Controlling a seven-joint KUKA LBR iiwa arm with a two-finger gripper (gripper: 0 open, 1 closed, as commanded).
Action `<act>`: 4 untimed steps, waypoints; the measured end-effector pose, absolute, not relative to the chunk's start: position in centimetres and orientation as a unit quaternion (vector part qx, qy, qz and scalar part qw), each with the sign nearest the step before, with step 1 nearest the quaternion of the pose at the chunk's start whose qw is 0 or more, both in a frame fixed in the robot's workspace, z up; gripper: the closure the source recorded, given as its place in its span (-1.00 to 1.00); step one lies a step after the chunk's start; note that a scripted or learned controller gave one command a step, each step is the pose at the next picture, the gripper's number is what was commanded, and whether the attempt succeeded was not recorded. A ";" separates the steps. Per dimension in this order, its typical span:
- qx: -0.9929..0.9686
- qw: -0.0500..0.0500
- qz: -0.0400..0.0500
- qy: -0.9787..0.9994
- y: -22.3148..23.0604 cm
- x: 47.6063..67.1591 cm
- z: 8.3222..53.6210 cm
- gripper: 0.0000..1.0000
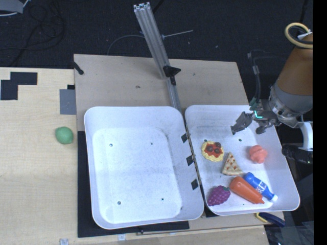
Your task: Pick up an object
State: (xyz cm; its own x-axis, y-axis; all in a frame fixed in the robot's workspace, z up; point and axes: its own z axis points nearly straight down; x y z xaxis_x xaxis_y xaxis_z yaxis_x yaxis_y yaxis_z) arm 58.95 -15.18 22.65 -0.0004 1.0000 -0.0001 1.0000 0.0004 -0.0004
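Hovering over the far right part of the right-hand white bin (288, 200), my claw (249, 122) has its dark fingers spread wide with nothing between them. Nearest to it, toward the camera and slightly right, lies the round pink ball (258, 154). Toward the camera and left of my claw sits the round yellow toy pizza with red toppings (212, 150), and just beside that the small triangular pizza slice (231, 165). Farther toward the near rim lie the orange toy carrot (246, 190), the blue-and-white bottle (259, 186) touching it, and the purple grape bunch (218, 195). Well apart to my left, a green ball (64, 135) rests on the tabletop (30, 162).
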 end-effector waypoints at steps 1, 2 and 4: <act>-0.707 0.000 0.000 -0.707 -15.2 58.9 22.6 -1.00; -0.707 0.002 0.001 -0.707 -14.5 58.9 18.2 -1.00; -0.707 -0.002 -0.002 -0.707 -14.9 59.3 9.5 -1.00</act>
State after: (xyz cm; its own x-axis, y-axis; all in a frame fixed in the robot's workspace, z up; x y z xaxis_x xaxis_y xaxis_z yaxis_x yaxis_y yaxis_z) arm 59.28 -14.89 9.52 0.0003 1.0000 -0.0006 1.0000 -0.0003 0.0058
